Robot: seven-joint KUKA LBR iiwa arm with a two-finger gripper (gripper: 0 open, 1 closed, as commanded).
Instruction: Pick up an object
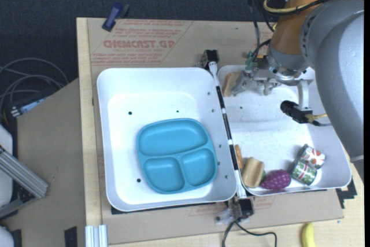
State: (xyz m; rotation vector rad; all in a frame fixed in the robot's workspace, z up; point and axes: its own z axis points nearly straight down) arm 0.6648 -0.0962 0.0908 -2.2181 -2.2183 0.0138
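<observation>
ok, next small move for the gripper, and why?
Probably lower onto the tan object at the right bin's far-left corner. The gripper sits at that far end, right beside it. The bread piece, purple grapes and can all lie along the near edge, a much longer reach. Finger state is unclear.

Blue clip (pixel 115 16) and yellow banana tip (pixel 309 235) on the bench (pixel 87 124)
</observation>
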